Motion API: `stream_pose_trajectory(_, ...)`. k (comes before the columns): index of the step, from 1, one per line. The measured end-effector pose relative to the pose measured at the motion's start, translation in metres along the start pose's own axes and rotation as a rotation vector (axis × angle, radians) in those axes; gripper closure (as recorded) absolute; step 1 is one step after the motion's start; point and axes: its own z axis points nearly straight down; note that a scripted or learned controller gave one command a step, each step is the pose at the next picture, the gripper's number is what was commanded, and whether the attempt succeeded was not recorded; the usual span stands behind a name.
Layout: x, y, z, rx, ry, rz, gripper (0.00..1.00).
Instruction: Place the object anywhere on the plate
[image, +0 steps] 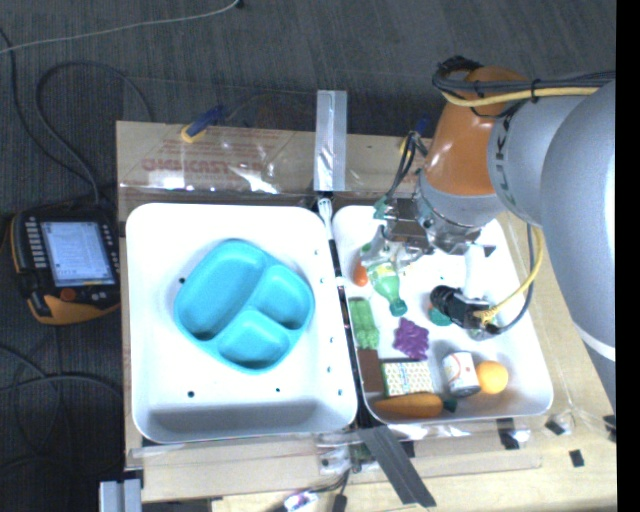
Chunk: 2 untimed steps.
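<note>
arm (560, 140): over right bin (530, 385), reaching among toys | pincer (392, 252): at green bottle (387, 285), grip state cannot tell | plate (245, 303): waits in left bin (150, 300)

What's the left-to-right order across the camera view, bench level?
Orange-and-black handheld controller with a lit screen → blue sectioned plastic plate in the left white bin → purple grape-like toy cluster → orange ball.

Bright, even light — perhaps slightly soft.
</note>
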Motion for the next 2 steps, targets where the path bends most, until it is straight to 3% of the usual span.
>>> stream_pose_trajectory(1, 0.0, 0.0, 0.0, 0.0, 0.0, 0.0, 0.0)
stream_pose_trajectory(2, 0.075, -0.011, 0.022, 0.001, 0.002, -0.172, 0.0)
